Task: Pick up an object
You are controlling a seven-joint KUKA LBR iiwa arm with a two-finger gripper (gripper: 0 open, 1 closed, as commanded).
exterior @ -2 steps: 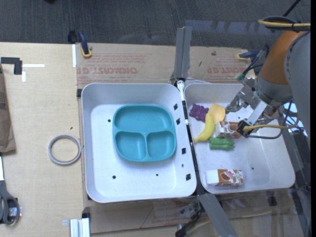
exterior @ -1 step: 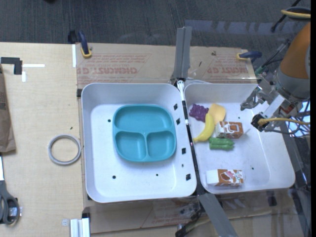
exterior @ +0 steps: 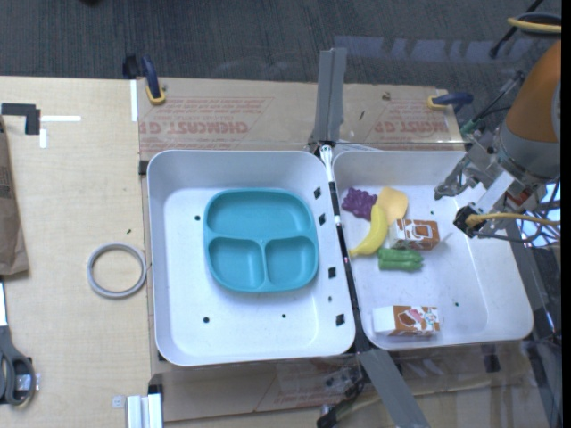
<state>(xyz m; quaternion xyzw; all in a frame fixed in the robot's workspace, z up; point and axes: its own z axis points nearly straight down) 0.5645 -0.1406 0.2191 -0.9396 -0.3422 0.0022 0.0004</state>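
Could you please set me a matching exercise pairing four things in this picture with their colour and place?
Things:
1. plate
2. grapes
3. ring
4. banana

Colour and place:
A. grey, on the bench
B. yellow, in the right bin
C. teal, in the left bin
D. purple, in the right bin

Pairs: 1-C, 2-D, 3-A, 4-B.

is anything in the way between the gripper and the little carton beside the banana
Nothing visible does. The gripper sits over bare floor of the right bin, to the upper right of the carton; the banana and green vegetable crowd its left and lower sides, away from the gripper.
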